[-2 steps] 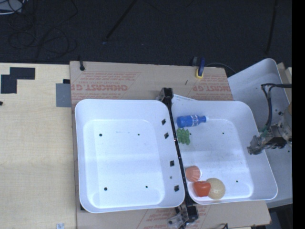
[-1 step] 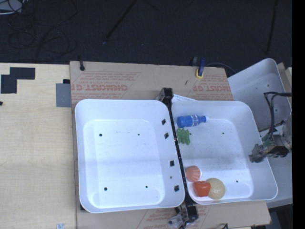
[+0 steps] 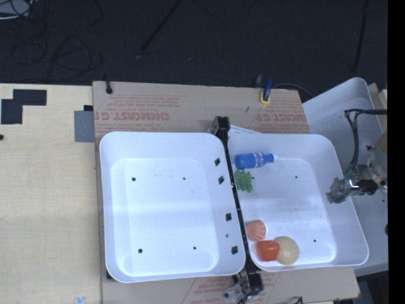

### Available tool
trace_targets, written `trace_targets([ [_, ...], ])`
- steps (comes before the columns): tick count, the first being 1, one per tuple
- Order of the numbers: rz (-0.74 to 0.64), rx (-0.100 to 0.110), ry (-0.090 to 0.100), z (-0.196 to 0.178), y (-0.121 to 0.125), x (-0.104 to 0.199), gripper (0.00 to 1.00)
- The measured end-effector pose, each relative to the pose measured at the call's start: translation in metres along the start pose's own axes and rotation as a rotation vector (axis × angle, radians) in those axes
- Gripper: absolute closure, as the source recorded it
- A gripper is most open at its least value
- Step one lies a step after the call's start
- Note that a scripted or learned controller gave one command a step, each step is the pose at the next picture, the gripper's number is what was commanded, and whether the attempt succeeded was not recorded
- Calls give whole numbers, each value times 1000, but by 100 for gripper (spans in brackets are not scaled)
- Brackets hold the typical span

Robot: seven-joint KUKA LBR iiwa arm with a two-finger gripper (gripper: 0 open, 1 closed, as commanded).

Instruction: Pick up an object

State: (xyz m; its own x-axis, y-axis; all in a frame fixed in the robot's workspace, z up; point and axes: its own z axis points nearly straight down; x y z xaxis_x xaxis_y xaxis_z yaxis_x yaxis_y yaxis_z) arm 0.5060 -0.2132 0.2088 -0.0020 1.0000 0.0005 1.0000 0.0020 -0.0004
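The candidate objects all lie in the right bin (image 3: 345, 233), crowded against its left wall next to the divider (image 3: 231, 189). Taking that bin as a clock face with 12 at the far rim, you find the blue bottle (image 3: 253, 160) at about 11 o'clock, lying on its side with its cap pointing right. Just below it, at about 10 o'clock, sits a small green piece (image 3: 244, 182), near the wall. At about 7 o'clock three round items cluster in the near-left corner: an orange ball (image 3: 255, 230), a red ball (image 3: 268, 250) touching it, and a pale yellow ball (image 3: 286, 249) touching the red one. This crowding is likely the result of the items rolling or being dropped toward the wall; expect poor finger clearance in the corner cluster. Judge the bottle the easiest target, since it lies apart from the others.

The left bin (image 3: 114, 163) holds nothing to pick.

The gripper (image 3: 342, 190) hangs at about 3 o'clock over the right bin's right rim, well apart from every object. It carries nothing. You cannot tell how far it is open; it appears small and blurred. Dark cabling (image 3: 353, 135) loops above it. No pick is under way yet.
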Motion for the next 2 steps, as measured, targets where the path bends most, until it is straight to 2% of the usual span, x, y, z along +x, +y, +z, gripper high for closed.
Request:
trace_targets([
  [1, 4, 4, 1, 1, -32, 0, 100],
  [2, 0, 0, 0, 5, 4, 0, 100],
])
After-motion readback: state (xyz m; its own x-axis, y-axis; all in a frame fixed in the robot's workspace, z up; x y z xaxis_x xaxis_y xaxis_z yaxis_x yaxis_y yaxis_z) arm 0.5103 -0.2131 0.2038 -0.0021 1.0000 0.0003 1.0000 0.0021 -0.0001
